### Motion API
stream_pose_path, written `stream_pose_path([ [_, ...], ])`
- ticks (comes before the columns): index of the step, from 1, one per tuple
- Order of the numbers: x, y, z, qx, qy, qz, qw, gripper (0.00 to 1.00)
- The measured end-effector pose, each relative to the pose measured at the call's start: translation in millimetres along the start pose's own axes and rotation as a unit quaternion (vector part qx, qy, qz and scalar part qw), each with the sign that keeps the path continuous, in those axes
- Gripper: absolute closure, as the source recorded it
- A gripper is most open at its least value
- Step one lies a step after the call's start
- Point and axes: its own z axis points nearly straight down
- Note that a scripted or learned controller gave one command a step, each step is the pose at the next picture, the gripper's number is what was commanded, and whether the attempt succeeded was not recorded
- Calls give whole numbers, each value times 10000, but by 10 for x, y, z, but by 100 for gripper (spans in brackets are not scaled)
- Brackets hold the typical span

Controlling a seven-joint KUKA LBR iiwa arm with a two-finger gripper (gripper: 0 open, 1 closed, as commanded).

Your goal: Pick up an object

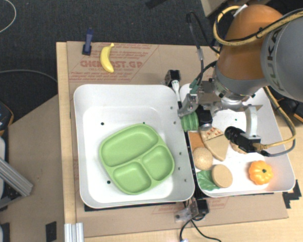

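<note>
I see my hand (pixel 204 116) low over the right bin (pixel 282 178), above the toy foods; I cannot tell its grip. An orange pumpkin (pixel 260 172) sits apart. The left bin (pixel 86 105) holds a green tray (pixel 136 158).

bench (pixel 126 62) | two white bins (pixel 86 135) | banana (pixel 107 58) | blue clip (pixel 87 42)

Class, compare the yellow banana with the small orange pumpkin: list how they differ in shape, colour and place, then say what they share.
Shape: the banana is long and curved; the pumpkin is round and ribbed.
Colour: the banana is yellow; the pumpkin is orange with a short stem.
Place: the banana lies on the brown bench top behind the left bin; the pumpkin sits inside the right bin.
Shared: both look like small toy foods, and both lie apart from the arm.
</note>
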Motion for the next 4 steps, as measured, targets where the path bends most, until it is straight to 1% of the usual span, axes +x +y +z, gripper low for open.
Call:
stream_pose_path([
  [1,324,-399,-287,20,4,4,10000,100],
  [2,993,-670,-833,-17,7,-13,10000,100],
  [3,1368,-798,-1710,-45,16,-7,10000,100],
  [4,1345,-794,-1759,-5,-10,17,10000,100],
])
